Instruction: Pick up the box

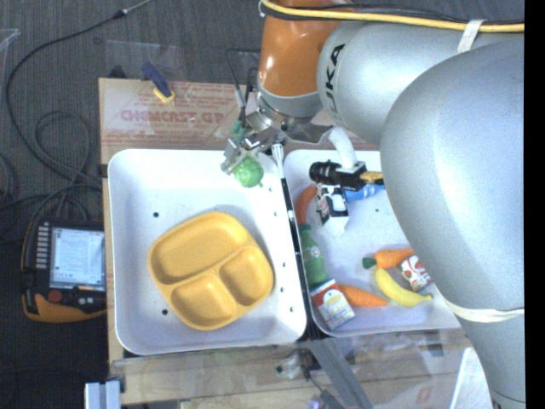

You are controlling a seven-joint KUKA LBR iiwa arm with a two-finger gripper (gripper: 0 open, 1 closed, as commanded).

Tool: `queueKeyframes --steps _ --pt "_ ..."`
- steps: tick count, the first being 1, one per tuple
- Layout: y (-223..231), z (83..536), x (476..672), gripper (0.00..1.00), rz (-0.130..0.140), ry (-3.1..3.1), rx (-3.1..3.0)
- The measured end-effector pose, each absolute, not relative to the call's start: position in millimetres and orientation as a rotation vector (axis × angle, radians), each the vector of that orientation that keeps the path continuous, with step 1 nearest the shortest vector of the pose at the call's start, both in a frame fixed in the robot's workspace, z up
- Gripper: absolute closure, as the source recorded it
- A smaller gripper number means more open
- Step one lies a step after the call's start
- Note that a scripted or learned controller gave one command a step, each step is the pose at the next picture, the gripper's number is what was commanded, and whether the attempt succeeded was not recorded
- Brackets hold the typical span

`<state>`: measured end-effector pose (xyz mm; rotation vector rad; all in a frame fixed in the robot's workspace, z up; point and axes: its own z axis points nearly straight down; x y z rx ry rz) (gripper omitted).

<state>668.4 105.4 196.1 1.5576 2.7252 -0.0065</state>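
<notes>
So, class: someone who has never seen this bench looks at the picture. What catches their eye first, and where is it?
Probably the huge grey arm with its orange band, filling the right side and covering part of the right bin. Next, the yellow divided tray in the middle of the left bin. Then the pincer at that bin's top edge, right over a small green object.
</notes>
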Motion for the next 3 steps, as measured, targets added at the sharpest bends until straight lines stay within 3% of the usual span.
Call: queueKeyframes --steps 1,2,3 --pt "105.2 204.9 668.7 1.0 -0.007 2.724 1.558" --pt "95.9 182.8 616.3 1.0 -0.003 2.858 1.307" --pt "57.4 201.5 638.4 1.0 -0.002 2.894 1.217"
